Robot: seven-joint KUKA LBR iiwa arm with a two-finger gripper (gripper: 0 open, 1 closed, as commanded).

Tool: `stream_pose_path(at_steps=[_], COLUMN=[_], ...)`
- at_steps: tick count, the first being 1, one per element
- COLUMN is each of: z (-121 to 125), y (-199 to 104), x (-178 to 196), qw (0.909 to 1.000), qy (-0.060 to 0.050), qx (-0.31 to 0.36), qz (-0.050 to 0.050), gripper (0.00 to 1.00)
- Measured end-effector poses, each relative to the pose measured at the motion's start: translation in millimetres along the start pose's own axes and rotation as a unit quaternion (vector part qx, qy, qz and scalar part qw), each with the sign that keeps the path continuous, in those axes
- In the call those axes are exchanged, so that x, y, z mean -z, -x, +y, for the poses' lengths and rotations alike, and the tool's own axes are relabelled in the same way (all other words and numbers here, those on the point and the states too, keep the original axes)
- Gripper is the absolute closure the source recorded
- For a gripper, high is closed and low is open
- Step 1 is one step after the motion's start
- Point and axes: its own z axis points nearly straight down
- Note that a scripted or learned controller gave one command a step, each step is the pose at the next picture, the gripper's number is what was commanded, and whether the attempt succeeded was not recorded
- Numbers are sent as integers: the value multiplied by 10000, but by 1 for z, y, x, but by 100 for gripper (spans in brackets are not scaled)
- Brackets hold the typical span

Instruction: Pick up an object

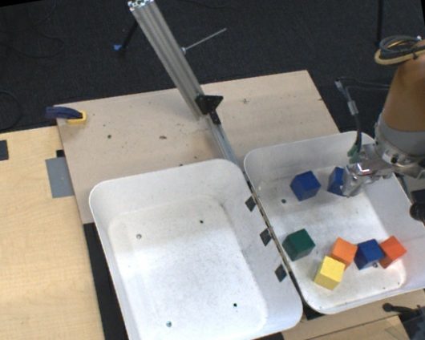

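Note:
The right bin (414, 272) holds several small blocks. A blue cube (305, 185) lies near its back. Right beside it, a second blue block (335, 182) touches my gripper (352, 179), which hangs low over the bin's back right and partly hides that block. Toward the front lie a green cube (297, 244), an orange cube (343, 250), a yellow cube (329, 271), another blue cube (367, 253) and a red-orange cube (391, 250). The arm's orange band (412, 101) shows at the right edge.
The left bin (112, 223) sits beside the right one, joined by black clips (263, 237). A slanted aluminium pole (172, 58) rises behind the bins. A blue and yellow clamp (66, 113) lies at the bench's back left.

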Motion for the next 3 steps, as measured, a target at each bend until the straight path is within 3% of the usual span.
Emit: stream_pose_path(at_steps=[1,2,3], z=[-2,-2,1], y=[4,5,-54], x=[63,84,93], qw=[10000,10000,10000], qy=[10,-7,-23], qx=[20,14,43], qz=[-4,2,19], gripper=[100,100,100])
